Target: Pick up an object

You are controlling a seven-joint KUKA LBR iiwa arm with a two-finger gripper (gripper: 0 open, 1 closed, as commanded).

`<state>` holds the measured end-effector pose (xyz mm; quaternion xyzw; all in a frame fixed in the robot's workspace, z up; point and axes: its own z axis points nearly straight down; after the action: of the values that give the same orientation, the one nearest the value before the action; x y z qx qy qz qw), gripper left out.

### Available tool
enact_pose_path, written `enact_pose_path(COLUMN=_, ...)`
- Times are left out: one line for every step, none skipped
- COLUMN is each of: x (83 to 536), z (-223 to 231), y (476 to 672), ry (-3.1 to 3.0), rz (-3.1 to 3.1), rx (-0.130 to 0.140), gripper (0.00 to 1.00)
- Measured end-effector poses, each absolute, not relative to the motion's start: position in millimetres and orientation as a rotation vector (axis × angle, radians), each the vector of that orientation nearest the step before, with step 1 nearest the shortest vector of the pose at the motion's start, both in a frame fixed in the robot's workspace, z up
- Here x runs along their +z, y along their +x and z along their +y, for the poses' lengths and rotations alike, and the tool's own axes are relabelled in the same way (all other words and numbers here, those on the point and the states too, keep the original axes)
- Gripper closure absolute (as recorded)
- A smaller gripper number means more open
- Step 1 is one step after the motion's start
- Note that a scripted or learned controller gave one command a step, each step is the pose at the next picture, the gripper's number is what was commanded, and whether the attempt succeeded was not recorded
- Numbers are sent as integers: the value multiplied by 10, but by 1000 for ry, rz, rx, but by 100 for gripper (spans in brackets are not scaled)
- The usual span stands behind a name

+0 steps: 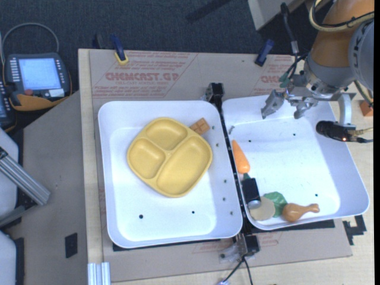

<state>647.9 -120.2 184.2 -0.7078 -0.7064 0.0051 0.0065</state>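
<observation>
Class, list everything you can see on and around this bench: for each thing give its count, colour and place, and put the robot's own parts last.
Bins: two, white, side by side on the bench.
Divided plate: one, yellow, in the left bin.
Small block: one, brown, at the plate's upper right edge.
Carrot: one, orange, left side of the right bin.
Black block: one, below the carrot.
Round disc: one, beige, right bin's near left corner.
Green piece: one, beside the disc.
Drumstick: one, brown, right bin's near edge.
Handheld screen: one, grey, left of the bench.
Arm: one, grey and orange, upper right.
Pincer: one, grey, fingers apart, over the right bin's far edge.
</observation>
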Motion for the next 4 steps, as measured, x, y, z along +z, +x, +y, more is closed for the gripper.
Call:
enact_pose_path(x=1942, z=-1198, y=6511, ry=-2221, rz=-2221, rx=0, gripper=0)
enact_pose_path(x=1509, z=-1148, y=6529, ry=-2217, rz=-2221, rx=4, gripper=0)
enact_pose_path(x=945, z=-1099, y=6591, ry=-2221, rz=-2226, rx=-2, gripper=0)
enact_pose_path(x=888, z=-1103, y=6610, ry=-2222, rz=-2226, rx=-1, gripper=0)
